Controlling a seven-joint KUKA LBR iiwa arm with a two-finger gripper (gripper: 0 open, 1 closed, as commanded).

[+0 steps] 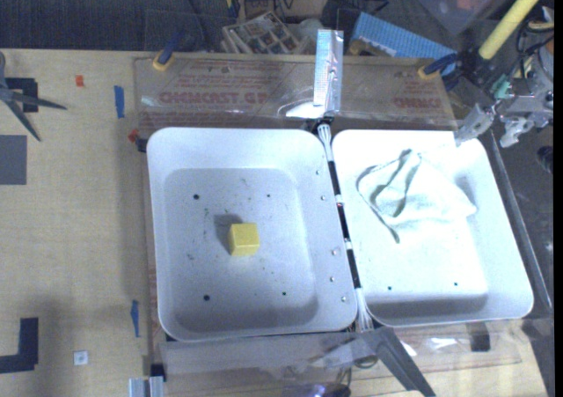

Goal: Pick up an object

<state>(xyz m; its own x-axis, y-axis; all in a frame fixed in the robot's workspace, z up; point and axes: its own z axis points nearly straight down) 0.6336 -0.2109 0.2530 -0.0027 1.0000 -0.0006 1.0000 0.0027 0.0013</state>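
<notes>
Desk point(70, 237): pale wood, carrying two shallow white bins side by side, with clutter beyond its far edge.
Left bin point(167, 158): holds one small yellow block point(244, 238), lying flat near the middle of the floor, a little toward the near side and well apart from every wall.
Right bin point(501, 298): holds a crumpled white cloth with green edging point(413, 194), lying in the far half and draped toward the right wall.
Divider: the two bins touch along their inner rims, so a crossing move must clear that ridge.
End effector point(471, 125): what looks like it sits at the far right corner of the right bin, just outside the rim, small and blurred against the cables; whether its fingers stand wide or narrow cannot be told from here.
Arm: reaches in from the right, with a yellow-sleeved part point(519, 3) slanting across the far right corner.
Step in hand: probably the approach, with nothing gripped that can be seen.
Doing it well: the block looks the surer target, being rigid, square and alone; come straight down over its centre, fingers set across two opposite faces, and close only once they straddle it.
Risk: the cloth lies nearer but is soft and may slip or bunch; a pinch on a raised fold would likely serve better than its flat part.
</notes>
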